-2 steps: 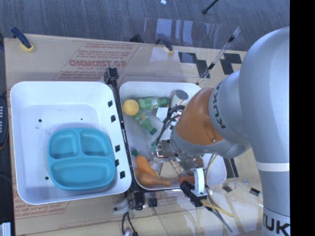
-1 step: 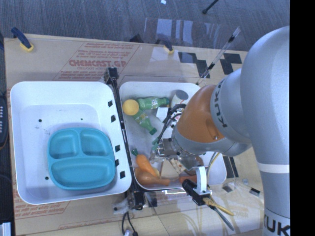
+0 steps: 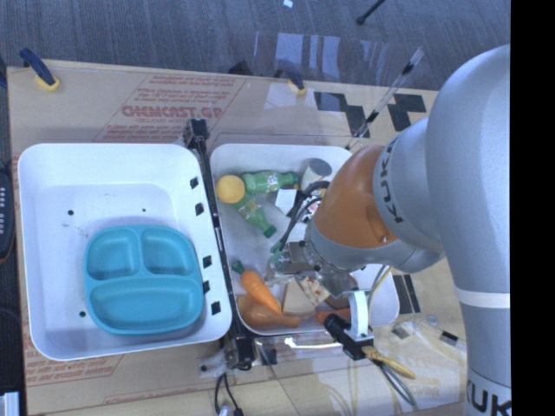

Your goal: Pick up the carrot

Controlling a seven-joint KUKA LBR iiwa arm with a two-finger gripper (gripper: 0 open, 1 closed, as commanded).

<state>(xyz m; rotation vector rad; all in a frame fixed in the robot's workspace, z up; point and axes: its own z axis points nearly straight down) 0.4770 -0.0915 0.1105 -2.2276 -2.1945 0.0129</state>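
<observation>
Camera view was dominated on its right by the grey KUKA arm with its orange wrist band, which was bent down over the right shallow white plastic bin. The left shallow white plastic bin was seen just beside it, the two rims touching along a black clipped seam. A light blue three-compartment plastic tray was lying in the near part of the left bin.

The two-finger gripper was lowered into the near half of the right bin; whether it was open or closed could not be told, since it was masked by the wrist above it.

The orange plastic carrot with a green top was lying tilted in the near left part of the right bin, just left of the gripper, with nothing seen clamped on it. A brown curved object was lying just nearer than it, against the near wall. In the far part of that bin, two green plastic bottles were found beside a small yellow ball-shaped fruit.
</observation>
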